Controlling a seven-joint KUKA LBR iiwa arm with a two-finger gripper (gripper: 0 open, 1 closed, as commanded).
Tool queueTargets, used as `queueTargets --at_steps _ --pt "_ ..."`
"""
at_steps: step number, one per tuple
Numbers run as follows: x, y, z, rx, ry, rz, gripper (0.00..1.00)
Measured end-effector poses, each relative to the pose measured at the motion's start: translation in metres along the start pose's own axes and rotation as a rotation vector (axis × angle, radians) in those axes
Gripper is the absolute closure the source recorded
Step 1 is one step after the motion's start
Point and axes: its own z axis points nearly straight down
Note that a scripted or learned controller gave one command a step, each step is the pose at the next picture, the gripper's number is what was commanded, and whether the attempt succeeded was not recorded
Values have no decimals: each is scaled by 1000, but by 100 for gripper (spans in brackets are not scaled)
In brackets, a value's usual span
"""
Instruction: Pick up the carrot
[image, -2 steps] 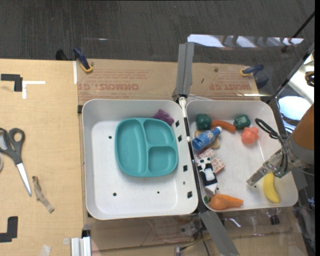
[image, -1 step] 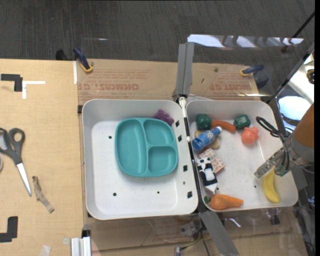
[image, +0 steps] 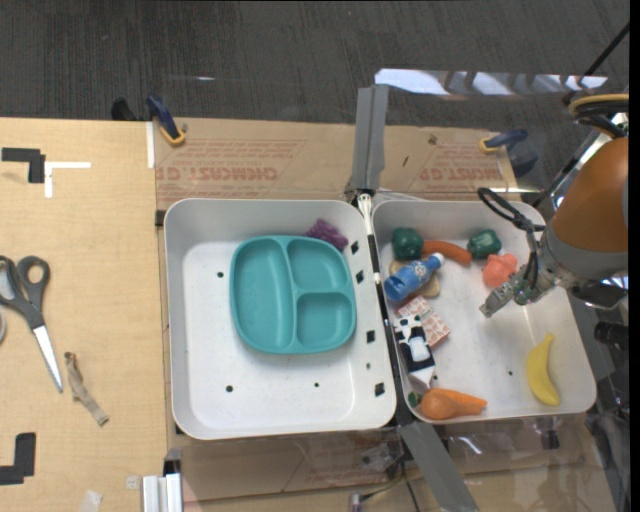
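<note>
The claw (image: 503, 298) hangs at the right of the frame over the right bin (image: 575, 330), its tips low above bare white floor; whether it is spread or pressed together I cannot tell from this blurred angle. Open floor lies below and left of it, between the banana (image: 542, 371) near the right wall and the small cartons (image: 420, 335) by the divider. The carrot (image: 451, 403) lies at the bin's lower left corner, close against the lower rim, long axis roughly level, its narrow end seemingly pointing right. A second orange piece (image: 447, 251) lies near the upper rim. The cardboard (image: 235, 160) on the worktop (image: 80, 300) bears mirrored print, seemingly "CHEMCAL GP".
</note>
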Motion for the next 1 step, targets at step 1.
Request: queueTargets --at_steps 1 --pt "-19 -33 21 -1 0 -541 100"
